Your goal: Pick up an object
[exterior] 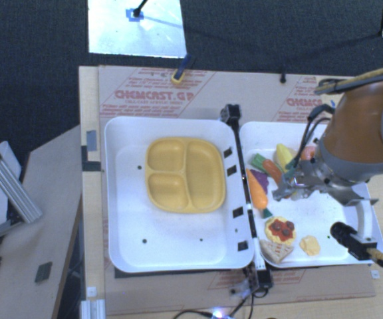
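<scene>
The end effector [290,186] is positioned low in the right bin [324,248], among toy foods [261,178]; its state cannot be determined. A yellow divided plate [183,175] is located in the left bin [128,224].

One fixed camera looks down at a slant from above the tabletop [145,88], taking in both white bins [122,198], with dark floor beyond the tabletop's far edge.

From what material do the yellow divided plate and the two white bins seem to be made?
Plate: probably moulded plastic, matte yellow, with soft rounded dividers and no sharp glare. Bins: likely thin formed plastic, smooth white with a slight sheen and rounded corners. The look alone cannot confirm either.
</scene>
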Robot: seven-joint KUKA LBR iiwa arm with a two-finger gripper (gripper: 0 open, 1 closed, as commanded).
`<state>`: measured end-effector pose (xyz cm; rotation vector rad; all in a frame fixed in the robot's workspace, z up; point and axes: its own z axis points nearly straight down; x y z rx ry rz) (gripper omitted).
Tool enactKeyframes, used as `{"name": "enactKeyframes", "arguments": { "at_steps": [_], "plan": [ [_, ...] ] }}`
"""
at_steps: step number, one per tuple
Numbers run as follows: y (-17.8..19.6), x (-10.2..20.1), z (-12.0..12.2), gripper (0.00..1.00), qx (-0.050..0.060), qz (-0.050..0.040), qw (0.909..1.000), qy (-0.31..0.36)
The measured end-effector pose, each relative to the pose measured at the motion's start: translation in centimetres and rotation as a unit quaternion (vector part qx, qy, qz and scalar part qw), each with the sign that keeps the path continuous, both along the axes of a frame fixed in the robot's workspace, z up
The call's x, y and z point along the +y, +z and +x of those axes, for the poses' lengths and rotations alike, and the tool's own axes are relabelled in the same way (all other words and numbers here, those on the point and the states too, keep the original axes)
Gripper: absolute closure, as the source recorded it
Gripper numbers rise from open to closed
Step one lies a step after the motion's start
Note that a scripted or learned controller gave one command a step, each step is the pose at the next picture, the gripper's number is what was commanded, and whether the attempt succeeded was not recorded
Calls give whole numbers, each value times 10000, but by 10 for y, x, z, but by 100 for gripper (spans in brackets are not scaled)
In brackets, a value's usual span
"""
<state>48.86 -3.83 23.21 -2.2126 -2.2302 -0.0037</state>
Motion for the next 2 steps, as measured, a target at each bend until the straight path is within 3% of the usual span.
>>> {"name": "enactKeyframes", "arguments": {
  "at_steps": [2],
  "plan": [
    [-17, -8, 0, 100, 1, -9, 10000, -31]
  ]
}}
